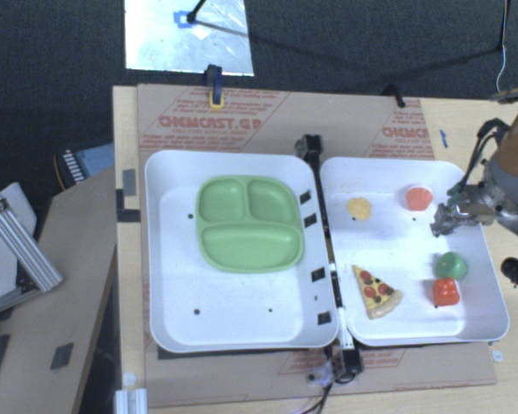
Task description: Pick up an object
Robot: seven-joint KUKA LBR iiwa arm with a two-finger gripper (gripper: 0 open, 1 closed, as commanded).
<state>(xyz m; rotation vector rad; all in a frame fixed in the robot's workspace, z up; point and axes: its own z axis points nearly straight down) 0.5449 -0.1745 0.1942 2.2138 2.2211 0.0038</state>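
Hand (443, 221) sits low over the right shallow white bin (397, 333), near its right wall; we cannot tell if it is spread or pressed together, too small and blurred. Nothing visibly pinched. Candidates all in that bin: round orange-red toy (419, 198) just left and above the hand, small yellow round piece (358, 207) further left, green round toy (451, 265) and red pepper-like toy (445, 292) below it, toy pizza slice (376, 291) near the divider. Left bin holds a green plastic divided plate (249, 223). Risk, we judge: the hand is between toys, so closing here grabs air; round toys may roll off on contact. Grey arm (511, 188) enters from the right, wrist angled down-left.
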